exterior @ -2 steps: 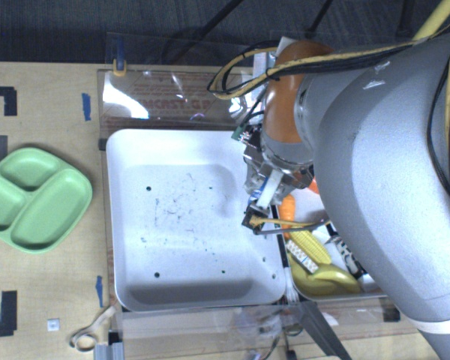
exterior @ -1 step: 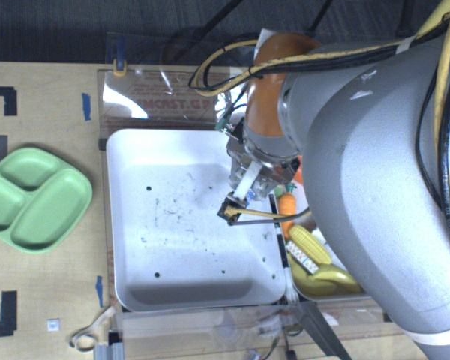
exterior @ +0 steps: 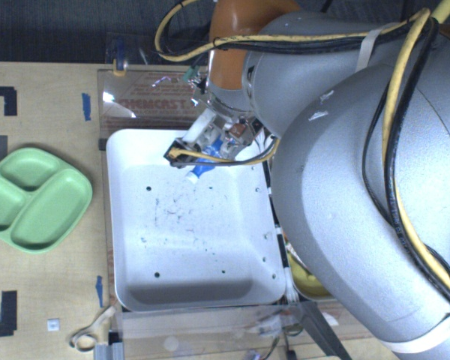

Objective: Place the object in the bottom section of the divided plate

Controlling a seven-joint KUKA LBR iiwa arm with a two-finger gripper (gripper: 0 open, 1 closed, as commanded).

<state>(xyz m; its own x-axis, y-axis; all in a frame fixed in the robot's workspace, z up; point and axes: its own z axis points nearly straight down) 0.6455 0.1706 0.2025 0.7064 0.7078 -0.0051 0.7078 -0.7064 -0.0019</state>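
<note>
— Well, what lies nearest, in front of the white bin (exterior: 187, 276)?

— A pale loop of strap (exterior: 86, 337) on the wooden bench (exterior: 60, 291), just off the bin's near left corner. At the bin's near right corner a yellow thing (exterior: 309, 282) peeks out from under the arm (exterior: 360, 201); too much of it is hidden to tell what it is.

— And the bin itself?

— Its floor is scuffed and speckled with small dark spots. The arm's grey bulk covers the bin's whole right side.

— Where is the divided plate (exterior: 37, 199)?

— Left of the bin, well apart from it, flat on the bench. It is green, with one long section on the side towards the bin and two smaller ones on the side away from it.

— And the gripper (exterior: 199, 156)?

— Over the bin's far end, tilted down towards the left. A small blue object (exterior: 203, 169) sits right at its tip, just above the bin floor, far from the plate. Whether the gripper clasps it or merely touches it, I cannot tell; wires and a yellow cable (exterior: 232, 160) crowd that spot.

— Beyond the bin?

— A clear plastic sheet (exterior: 146, 96) against the bin's far rim, and the arm's orange band (exterior: 244, 13) above that.
</note>
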